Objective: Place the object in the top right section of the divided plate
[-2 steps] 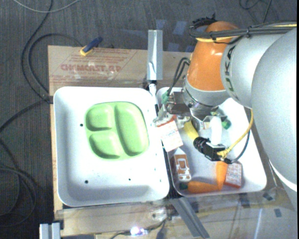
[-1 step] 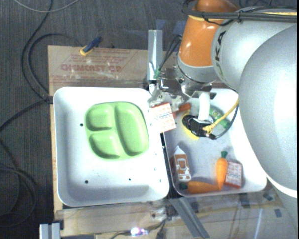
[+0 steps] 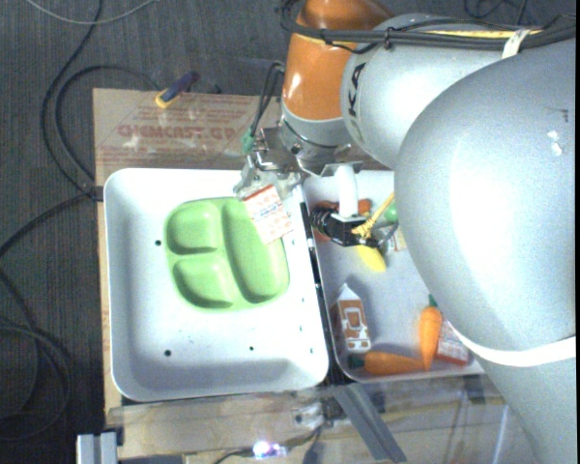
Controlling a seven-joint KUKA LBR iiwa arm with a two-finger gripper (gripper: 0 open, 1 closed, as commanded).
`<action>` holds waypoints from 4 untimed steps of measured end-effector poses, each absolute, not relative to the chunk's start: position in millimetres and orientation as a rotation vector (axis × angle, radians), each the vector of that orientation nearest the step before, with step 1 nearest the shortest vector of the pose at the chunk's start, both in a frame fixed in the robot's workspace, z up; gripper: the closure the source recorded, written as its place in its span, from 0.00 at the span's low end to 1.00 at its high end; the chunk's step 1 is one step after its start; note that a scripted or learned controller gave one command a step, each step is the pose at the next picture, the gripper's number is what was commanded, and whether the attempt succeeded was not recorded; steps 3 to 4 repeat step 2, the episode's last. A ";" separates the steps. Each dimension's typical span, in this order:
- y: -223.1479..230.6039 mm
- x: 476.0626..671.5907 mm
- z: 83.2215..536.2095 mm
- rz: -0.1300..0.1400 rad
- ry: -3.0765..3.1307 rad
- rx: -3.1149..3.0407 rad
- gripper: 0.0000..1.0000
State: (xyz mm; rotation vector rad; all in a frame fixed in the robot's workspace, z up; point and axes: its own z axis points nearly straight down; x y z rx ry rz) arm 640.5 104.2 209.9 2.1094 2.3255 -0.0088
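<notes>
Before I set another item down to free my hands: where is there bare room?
Left bin: bare floor around the green divided plate, widest along the near edge. Right bin is crowded: carrots, carton, gripper overhead.

We see two carrots at five o'clock in the right bin, a small carton beside them, and a banana toward three o'clock.

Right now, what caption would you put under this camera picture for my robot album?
A grey-and-orange robot arm reaches over two white bins, its gripper at the green divided plate's top right edge.
</notes>
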 end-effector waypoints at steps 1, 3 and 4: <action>94.4 588.7 214.3 -0.010 2.297 2.141 1.00; 13.9 555.7 182.6 -0.007 2.300 2.142 1.00; 13.9 555.7 182.6 -0.007 2.300 2.142 1.00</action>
